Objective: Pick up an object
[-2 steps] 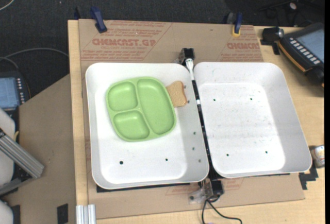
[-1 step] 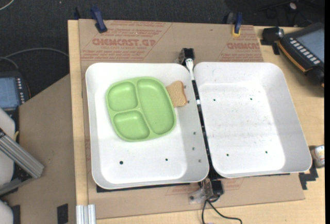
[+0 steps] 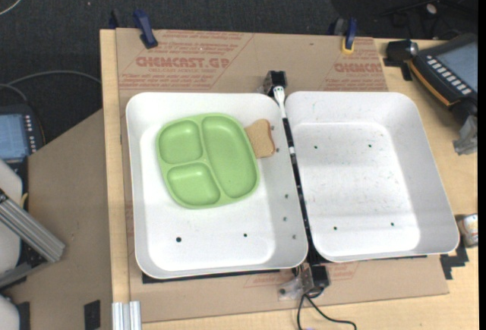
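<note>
We see a green divided plate [image 3: 207, 161] in the left bin [image 3: 152, 245], with a tan slice-shaped object [image 3: 261, 138] touching the plate's right edge. We cannot tell the end effector's state.

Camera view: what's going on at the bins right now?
Nothing is being handled at this moment. The round green plastic plate with three compartments lies flat in the left shallow white bin, and a small tan flat piece rests beside the plate's right edge, touching or nearly so. The right shallow white bin sits alongside. No pick has happened yet.
</note>
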`<action>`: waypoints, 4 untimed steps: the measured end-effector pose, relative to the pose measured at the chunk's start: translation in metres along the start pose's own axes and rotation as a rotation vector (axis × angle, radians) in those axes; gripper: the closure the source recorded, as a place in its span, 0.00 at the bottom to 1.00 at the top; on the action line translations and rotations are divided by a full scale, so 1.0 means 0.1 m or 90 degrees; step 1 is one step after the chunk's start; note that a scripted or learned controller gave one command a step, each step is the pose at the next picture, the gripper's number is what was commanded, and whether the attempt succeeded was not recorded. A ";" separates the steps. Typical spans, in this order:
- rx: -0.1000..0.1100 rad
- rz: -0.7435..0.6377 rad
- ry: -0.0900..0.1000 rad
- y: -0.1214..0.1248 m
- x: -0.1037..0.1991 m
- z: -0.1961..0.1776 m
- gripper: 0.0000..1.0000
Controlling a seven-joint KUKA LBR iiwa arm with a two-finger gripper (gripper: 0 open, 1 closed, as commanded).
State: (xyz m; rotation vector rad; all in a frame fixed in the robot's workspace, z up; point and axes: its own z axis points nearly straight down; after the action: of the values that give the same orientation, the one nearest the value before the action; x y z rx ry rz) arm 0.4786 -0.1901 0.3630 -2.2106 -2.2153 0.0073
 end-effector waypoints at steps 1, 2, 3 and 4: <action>-0.018 0.000 -0.008 0.35 -0.06 -1.15 1.00; 0.000 0.000 0.000 -0.02 0.31 -0.08 1.00; -0.014 0.001 -0.007 0.35 0.02 -0.73 1.00; -0.001 0.000 -0.001 0.07 0.38 0.15 1.00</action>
State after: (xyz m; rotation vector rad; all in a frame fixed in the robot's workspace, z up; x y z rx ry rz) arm 0.4857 -0.1521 0.3478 -2.2123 -2.2171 0.0063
